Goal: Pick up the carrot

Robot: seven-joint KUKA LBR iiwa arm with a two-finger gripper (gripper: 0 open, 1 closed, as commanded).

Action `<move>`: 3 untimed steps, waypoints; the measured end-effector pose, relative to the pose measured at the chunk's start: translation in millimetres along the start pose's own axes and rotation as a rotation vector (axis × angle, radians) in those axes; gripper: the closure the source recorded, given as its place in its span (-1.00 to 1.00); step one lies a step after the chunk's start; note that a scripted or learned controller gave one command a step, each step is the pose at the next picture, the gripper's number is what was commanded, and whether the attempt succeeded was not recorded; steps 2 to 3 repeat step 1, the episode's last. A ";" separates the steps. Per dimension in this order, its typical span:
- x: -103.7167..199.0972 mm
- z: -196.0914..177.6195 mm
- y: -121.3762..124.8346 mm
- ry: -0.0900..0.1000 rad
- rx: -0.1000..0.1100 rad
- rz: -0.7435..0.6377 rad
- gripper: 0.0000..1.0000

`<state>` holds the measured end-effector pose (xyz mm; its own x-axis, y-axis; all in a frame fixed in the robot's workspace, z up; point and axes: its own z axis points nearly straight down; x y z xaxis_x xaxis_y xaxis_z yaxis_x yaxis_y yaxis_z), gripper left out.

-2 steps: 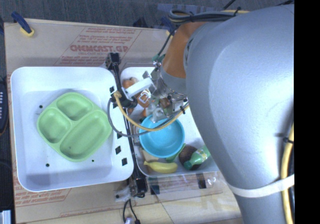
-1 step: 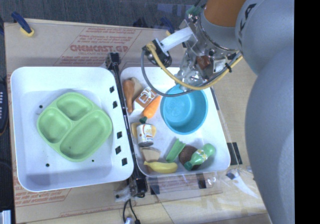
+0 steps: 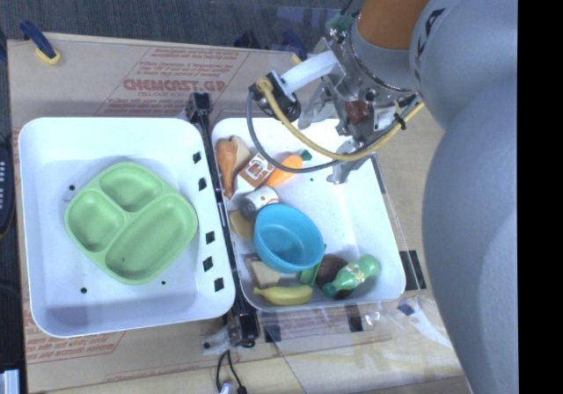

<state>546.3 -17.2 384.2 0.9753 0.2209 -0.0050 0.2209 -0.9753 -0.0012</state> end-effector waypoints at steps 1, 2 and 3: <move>7.4 49.9 51.5 -0.008 0.005 -0.185 -1.00; 7.4 49.9 51.5 -0.008 0.005 -0.185 -1.00; 7.4 49.9 51.5 -0.008 0.005 -0.185 -1.00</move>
